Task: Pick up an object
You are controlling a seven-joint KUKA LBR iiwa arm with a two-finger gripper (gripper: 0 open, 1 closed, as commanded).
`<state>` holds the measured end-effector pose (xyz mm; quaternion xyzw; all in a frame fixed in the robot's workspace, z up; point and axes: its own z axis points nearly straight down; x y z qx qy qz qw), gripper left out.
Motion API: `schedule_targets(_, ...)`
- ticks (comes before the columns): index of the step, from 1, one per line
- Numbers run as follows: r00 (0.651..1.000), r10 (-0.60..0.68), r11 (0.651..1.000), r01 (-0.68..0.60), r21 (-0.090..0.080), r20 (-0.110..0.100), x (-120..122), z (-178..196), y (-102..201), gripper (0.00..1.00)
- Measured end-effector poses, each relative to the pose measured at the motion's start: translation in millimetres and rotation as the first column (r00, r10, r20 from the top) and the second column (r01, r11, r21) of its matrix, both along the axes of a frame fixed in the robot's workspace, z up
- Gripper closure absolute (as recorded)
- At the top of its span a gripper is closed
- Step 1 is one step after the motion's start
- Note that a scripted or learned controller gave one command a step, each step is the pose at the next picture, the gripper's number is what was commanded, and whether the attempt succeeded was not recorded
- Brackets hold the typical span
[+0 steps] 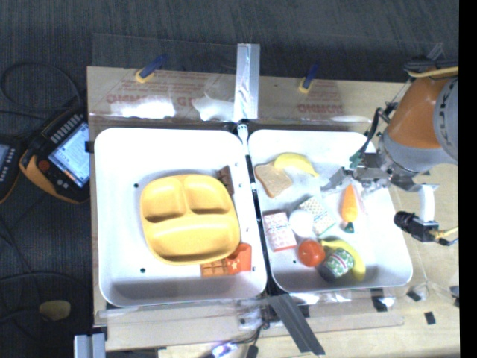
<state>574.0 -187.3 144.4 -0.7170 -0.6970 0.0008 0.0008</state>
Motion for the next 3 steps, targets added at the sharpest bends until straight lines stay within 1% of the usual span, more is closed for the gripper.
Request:
schedule_targets(1, 0.999, 0.051, 0.999, -0.051, 0.0, 0.003, 0.9, -50.5, -11.1, 0.0)
schedule_targets(2, 0.999, 0.05, 0.999, -0.05, 0.001, 0.003, 1.0, -41.6, -11.0, 1.0)
schedule_targets(3, 1.0, -0.03, 1.0, 0.03, -0.002, 0.002, 21.7, 67.7, 60.0, 1.0)
